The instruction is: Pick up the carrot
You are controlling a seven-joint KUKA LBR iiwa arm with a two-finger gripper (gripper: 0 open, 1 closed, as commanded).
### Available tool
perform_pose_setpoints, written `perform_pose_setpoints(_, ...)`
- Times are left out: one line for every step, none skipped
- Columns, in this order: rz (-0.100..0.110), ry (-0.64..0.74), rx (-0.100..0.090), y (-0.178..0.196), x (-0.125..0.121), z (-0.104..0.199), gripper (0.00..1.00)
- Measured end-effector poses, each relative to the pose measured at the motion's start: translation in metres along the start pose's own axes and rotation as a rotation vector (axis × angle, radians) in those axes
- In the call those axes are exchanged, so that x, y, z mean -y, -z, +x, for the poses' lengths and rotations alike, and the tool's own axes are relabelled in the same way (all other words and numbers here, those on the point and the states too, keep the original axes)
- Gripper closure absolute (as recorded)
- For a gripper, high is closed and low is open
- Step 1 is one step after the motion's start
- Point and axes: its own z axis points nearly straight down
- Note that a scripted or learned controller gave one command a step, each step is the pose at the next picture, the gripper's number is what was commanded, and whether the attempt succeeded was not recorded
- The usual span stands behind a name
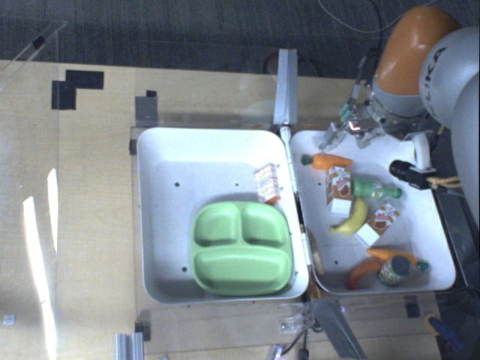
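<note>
Camera view: carrot (331,161), orange with green top, lies beside a carton (340,184); gripper (346,132) above, spread, empty.

The arm (450,66) is smooth light grey, built of rounded, bulging shells. Just behind the pincer (349,130) a glossy orange dome (409,47) caps the wrist joint. The pincer itself is a small cluster of pale metal parts with dark fittings, a tiny red light and a speck of teal among them, and thin dark wires run beside it
</note>
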Motion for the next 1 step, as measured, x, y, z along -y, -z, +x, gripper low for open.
perform_pose_setpoints(0.001, 0.136, 0.001, -0.0775, 0.0001, -0.0013, 0.0)
